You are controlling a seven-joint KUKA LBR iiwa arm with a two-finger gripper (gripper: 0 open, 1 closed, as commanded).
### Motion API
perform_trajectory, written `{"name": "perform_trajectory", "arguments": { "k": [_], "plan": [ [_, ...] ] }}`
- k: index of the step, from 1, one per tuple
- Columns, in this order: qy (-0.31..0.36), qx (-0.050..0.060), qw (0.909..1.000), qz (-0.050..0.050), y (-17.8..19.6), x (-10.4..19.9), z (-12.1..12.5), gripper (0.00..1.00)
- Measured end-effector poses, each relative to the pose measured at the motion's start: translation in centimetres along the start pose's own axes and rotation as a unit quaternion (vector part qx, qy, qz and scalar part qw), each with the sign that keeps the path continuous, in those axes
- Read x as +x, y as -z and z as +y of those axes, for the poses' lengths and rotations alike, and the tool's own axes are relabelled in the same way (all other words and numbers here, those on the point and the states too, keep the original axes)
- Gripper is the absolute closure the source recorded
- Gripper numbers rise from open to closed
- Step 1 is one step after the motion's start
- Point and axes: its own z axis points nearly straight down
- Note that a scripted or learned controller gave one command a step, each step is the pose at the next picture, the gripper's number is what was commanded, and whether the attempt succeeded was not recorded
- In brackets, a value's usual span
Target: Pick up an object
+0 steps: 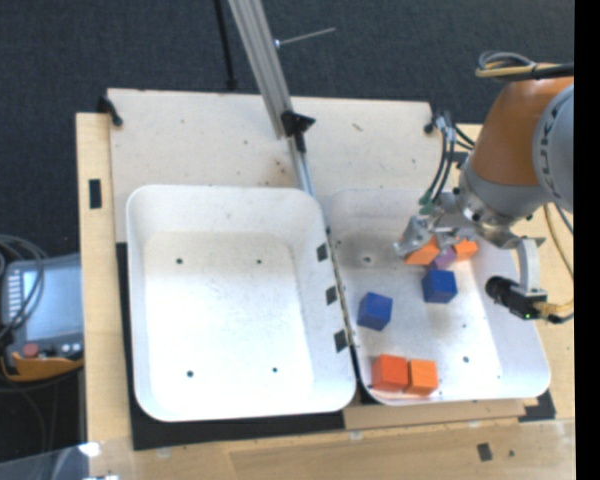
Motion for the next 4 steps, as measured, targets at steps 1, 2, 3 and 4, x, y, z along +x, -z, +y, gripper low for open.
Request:
{"name": "perform_trajectory", "arguments": {
  "k": [1, 2, 3, 4],
  "plan": [
    [0.001, 0.001, 1.0, 0.0, 2.8, -0.1, 0.1, 1.0],
    [0.002, 0.003, 1.0, 0.001, 2.4, 5.1, 0.3, 1.0],
    [0.003, 0.003, 1.0, 0.001, 1.7, 10.6, 1.8, 1.0],
    [0.003, 0.002, 1.0, 0.002, 1.9, 16.7, 3.4, 1.0]
  ]
}}
